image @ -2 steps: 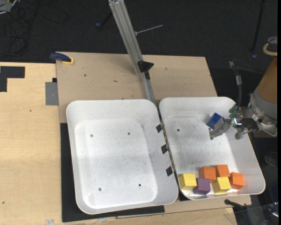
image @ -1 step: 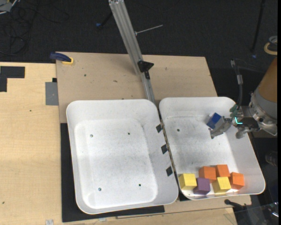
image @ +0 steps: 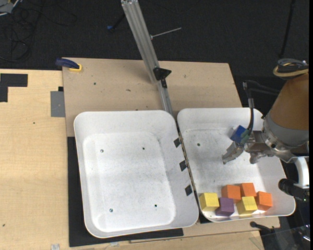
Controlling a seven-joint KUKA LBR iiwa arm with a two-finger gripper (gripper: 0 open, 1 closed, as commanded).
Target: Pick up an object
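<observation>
Bench (image: 146,82): a tan board carrying both bins, with a slanted metal rail (image: 143,40) crossing its upper middle.
Left bin (image: 94,126): shallow, white, speckled floor.
Right bin (image: 208,119): shallow, white, touching the left bin along their shared edge; it holds all the blocks.
Arm (image: 291,113): grey with an orange band, reaching in from the right over the right bin's upper right part.
Gripper (image: 243,152): low over the right bin, its fingers spread and nothing between them; a small blue part sits just above it, possibly a block, though the view is too poor to say.
Blocks: clustered at the right bin's near edge, well apart from the gripper.
Orange blocks (image: 231,192): three, along the back and right of the cluster.
Yellow blocks (image: 209,200): two, one at the left end and one near the right.
Purple block (image: 227,206): between the yellow ones, touching its neighbours.
</observation>
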